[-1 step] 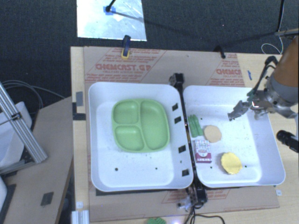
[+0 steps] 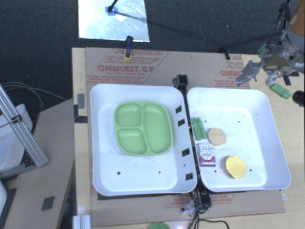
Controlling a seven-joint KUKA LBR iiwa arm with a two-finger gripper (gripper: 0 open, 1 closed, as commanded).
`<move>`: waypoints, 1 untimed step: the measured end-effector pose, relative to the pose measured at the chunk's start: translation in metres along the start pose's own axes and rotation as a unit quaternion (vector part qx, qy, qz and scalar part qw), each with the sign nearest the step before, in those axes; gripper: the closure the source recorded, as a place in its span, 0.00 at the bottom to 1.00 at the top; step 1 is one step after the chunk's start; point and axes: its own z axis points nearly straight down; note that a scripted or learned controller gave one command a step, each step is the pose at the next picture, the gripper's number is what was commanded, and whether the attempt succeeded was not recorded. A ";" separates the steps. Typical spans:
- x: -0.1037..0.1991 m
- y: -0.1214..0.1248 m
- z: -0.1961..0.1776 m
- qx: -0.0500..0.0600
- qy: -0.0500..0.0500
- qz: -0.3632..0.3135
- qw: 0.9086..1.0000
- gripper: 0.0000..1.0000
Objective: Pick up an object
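Two white bins sit together; the right bin (image 2: pixel 271 128) holds a green stick (image 2: pixel 198 128), tan disc (image 2: pixel 217 137), small packet (image 2: pixel 207 154) and yellow round (image 2: pixel 235 167). Beyond its far right corner hangs the gripper (image 2: pixel 249 75), open, holding nothing.

I see two bins side by side: the left bin (image 2: pixel 102 175) holds a divided plate (image 2: pixel 143 128); in the right bin (image 2: pixel 271 142), sticks (image 2: pixel 198 128) lie left of a disc (image 2: pixel 217 136), with a packet (image 2: pixel 207 154) and a round thing (image 2: pixel 235 167) nearer me

Bench (image 2: pixel 81 142) under two white bins (image 2: pixel 138 185)
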 end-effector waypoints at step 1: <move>-0.003 -0.002 -0.002 0.006 0.000 0.001 1.000 1.00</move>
